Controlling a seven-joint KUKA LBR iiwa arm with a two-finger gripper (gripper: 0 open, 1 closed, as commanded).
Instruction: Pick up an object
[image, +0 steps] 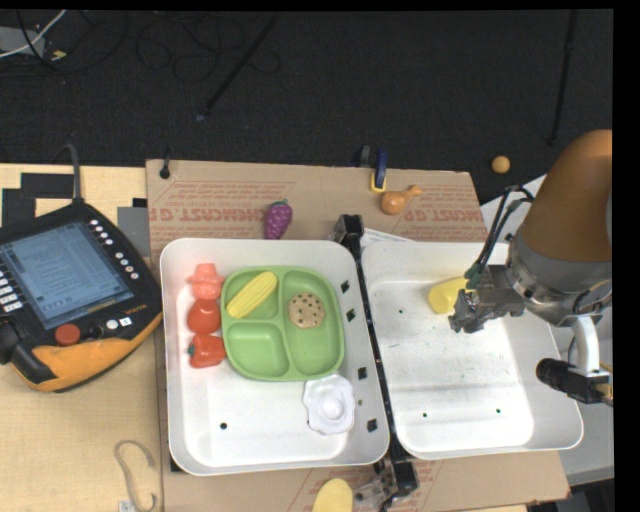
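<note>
Camera view: inside the right bin (500, 420), a yellow object (444, 296) lies against the gripper (466, 318), its long axis and facing too hidden to tell, as is the gripper's state.

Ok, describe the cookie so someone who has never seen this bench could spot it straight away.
Start at the left white bin, which holds a green divided plastic plate. The round tan chocolate-chip cookie lies in its upper right compartment. Its dark specks set it apart from the yellow toy corn cob in the next compartment.
</note>
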